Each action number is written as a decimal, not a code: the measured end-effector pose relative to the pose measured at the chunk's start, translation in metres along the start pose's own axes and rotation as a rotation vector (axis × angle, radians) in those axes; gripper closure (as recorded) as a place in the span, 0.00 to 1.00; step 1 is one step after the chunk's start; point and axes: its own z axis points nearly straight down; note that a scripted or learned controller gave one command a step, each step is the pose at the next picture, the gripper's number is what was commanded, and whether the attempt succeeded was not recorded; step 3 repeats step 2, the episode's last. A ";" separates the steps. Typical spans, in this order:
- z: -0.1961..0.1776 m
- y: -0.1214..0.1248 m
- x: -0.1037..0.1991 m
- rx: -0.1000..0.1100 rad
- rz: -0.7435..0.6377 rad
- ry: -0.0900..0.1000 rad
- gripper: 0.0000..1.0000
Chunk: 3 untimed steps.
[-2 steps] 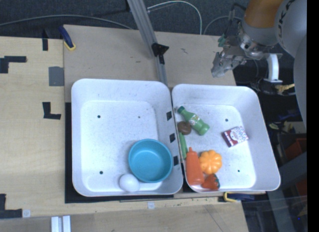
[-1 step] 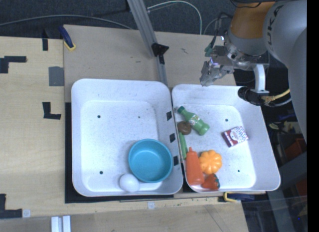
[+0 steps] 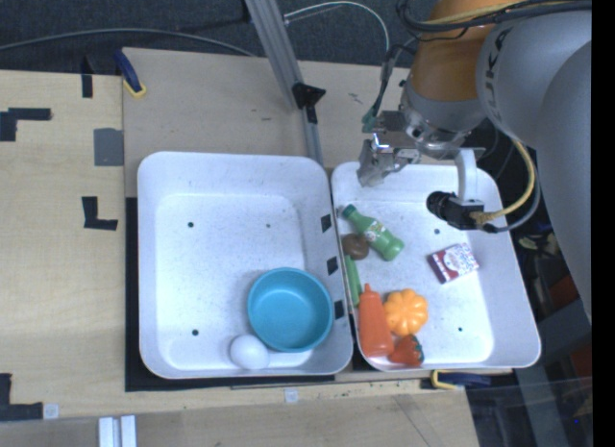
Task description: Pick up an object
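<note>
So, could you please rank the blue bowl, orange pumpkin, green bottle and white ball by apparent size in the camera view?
1. blue bowl
2. green bottle and orange pumpkin, too alike to separate
3. white ball

The single fixed camera sat above the bench (image 3: 221, 99) and looked down at a slant, far enough back that both white bins were in frame whole: the left bin (image 3: 163, 186) filled the centre and lower left, the right bin (image 3: 504, 325) the lower right. The near bench edge ran along the bottom of the frame, and dark floor beyond the far edge crossed the top, so the view faced away from the near side. The arm (image 3: 538, 61) entered from the upper right, large in frame and so nearer the lens than the bins.
</note>
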 end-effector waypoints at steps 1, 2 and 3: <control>-0.007 -0.025 0.046 -0.002 -0.001 0.001 1.00; -0.004 -0.060 0.099 0.000 -0.002 0.000 1.00; -0.004 -0.060 0.099 0.000 -0.002 0.000 1.00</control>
